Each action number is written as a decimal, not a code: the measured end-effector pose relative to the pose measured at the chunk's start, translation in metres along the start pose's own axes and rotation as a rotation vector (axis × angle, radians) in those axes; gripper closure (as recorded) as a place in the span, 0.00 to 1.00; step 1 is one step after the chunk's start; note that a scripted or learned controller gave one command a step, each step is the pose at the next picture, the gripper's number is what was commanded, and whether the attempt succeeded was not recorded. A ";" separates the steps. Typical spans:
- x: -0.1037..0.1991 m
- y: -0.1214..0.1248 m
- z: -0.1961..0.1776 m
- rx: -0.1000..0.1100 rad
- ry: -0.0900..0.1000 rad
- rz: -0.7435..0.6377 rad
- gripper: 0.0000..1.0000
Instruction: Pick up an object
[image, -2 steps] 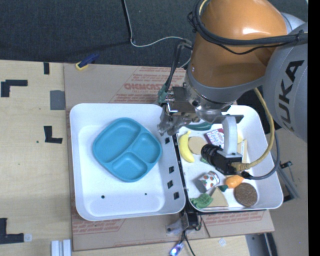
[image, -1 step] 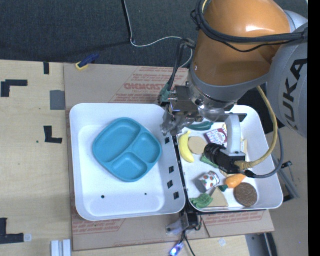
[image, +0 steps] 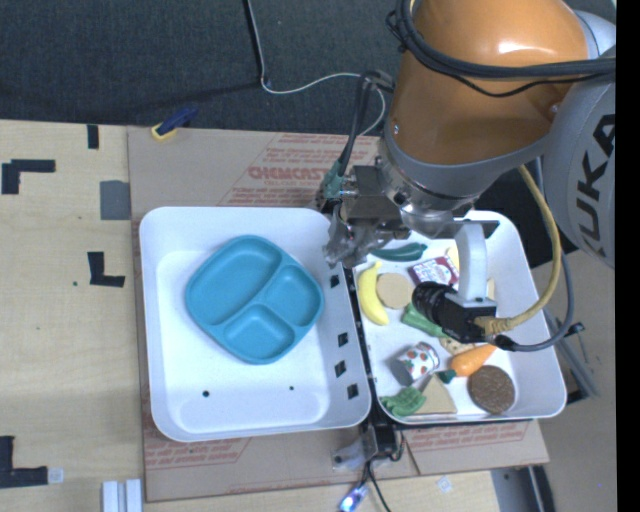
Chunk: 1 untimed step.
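Our gripper (image: 345, 245) hangs over the upper-left corner of the right bin (image: 530, 290), against the wall it shares with the left bin (image: 160, 300). Whether it is open or closed we cannot tell. The banana (image: 372, 297) lies just below it, long axis running up and down the view, so we judge the next move a short drop toward us.

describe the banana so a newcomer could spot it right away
Look at the right bin, the one crowded with toy food. Along its left wall, just below the gripper, lies the banana. It is the only yellow, curved piece there; beside it lie a round tan cookie and an orange carrot.
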<state>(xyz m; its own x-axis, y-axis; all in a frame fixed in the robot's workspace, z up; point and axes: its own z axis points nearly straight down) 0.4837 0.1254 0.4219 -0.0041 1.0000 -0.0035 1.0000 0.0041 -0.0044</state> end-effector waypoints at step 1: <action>0.000 0.000 -0.010 0.001 -0.001 0.000 1.00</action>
<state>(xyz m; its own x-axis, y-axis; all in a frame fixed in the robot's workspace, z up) 0.4839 0.1254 0.4314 -0.0042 1.0000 -0.0044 1.0000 0.0042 -0.0055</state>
